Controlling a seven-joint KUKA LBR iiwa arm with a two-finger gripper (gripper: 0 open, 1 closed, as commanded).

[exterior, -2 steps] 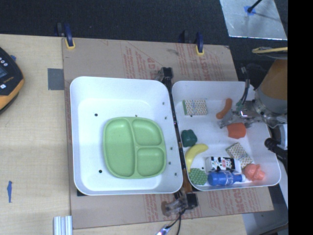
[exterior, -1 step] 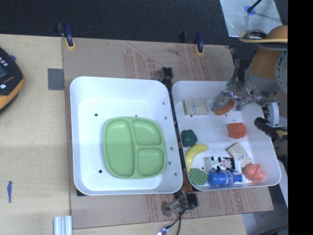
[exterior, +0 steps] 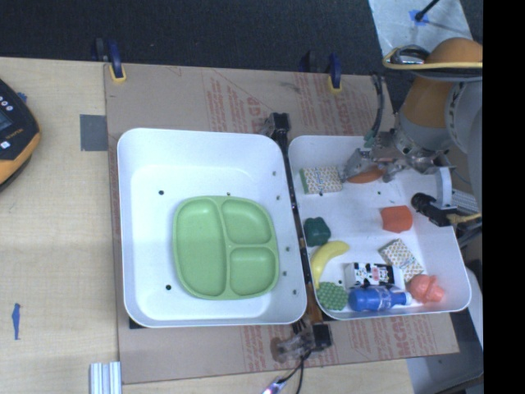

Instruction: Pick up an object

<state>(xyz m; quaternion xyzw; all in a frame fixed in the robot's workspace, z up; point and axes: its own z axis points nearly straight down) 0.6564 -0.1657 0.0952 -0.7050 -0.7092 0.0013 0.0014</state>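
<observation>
My gripper (exterior: 367, 166) hangs low over the back of the right bin (exterior: 449, 245), reaching in from the right. A small orange-red piece (exterior: 366, 176) lies right under its tip; whether it is gripped I cannot make out. Just left of it lies a green-and-white patterned pad (exterior: 321, 179). Further forward in that bin are a red-orange block (exterior: 397, 218), a dark green piece (exterior: 316, 231), a yellow banana (exterior: 326, 257), a patterned square (exterior: 401, 257), a black-and-white toy (exterior: 367, 274), a blue bottle (exterior: 373, 300), a green dotted piece (exterior: 332, 295) and a coral toy (exterior: 425, 288).
The left bin (exterior: 148, 179) holds a light green divided plate (exterior: 224, 247). A black ridge (exterior: 291, 212) separates the two bins. A yellow-and-black device (exterior: 12, 138) lies at the bench's far left. The arm's grey body (exterior: 443, 113) looms over the right bin's back right corner.
</observation>
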